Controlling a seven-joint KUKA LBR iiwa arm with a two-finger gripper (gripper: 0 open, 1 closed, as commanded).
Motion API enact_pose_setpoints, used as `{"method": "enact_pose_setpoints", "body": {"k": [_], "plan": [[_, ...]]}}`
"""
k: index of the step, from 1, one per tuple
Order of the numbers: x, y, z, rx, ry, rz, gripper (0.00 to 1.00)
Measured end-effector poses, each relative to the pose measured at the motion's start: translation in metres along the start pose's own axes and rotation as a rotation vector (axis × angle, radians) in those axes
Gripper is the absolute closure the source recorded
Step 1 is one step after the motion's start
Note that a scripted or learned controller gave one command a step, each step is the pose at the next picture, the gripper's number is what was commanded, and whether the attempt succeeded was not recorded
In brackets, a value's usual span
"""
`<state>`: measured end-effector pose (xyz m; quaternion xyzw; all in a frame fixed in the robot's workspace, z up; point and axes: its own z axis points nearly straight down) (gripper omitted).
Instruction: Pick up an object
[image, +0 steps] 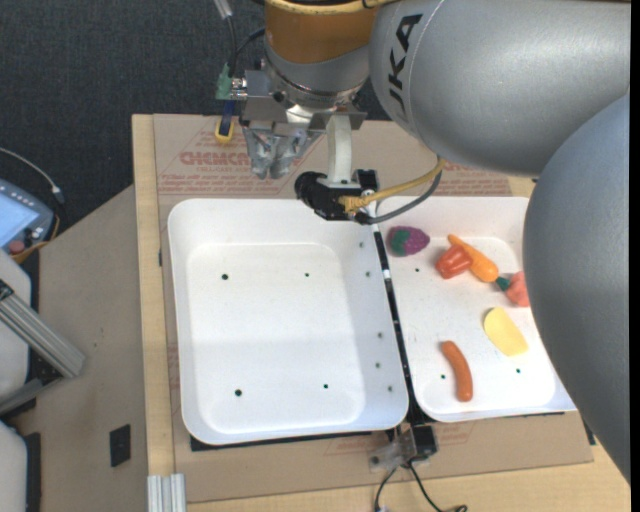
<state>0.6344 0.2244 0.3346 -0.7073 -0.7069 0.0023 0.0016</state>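
Step in hand, by the look of it: approach, with nothing picked yet. Find the gripper (277, 152) past the far edge of the left bin (178, 290), over the cardboard (190, 150), pointing down. Open or closed: cannot tell (too small and blurred at the tip), though nothing seen held in it.

Look for every candidate in the right bin (490, 410), well apart from the gripper:
- purple piece (407, 240) at the far left corner, just beside the bin wall
- red piece (452, 263) touching the carrot (477, 260), right of the purple one
- another red bit (516, 288) further right, partly hidden by the arm (520, 90)
- yellow piece (505, 332) nearer, toward the right
- sausage (458, 370) nearest, lying alone

Next move probably calling for a swing right over the seam (392, 310) between the bins, a descent centred on one target, then a clean close. Likely easiest: sausage or yellow piece (bare floor all round each). Likely trickier: red piece and carrot, apt to shove one another; purple piece, tight to the wall, leaving little room on that side.

Little else in the way beyond the raised rims at the seam.
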Motion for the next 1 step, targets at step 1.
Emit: {"method": "enact_pose_setpoints", "body": {"k": [1], "plan": [[0.0007,0.0005,-0.0125,-0.006,0.002,0.0,1.0]]}}
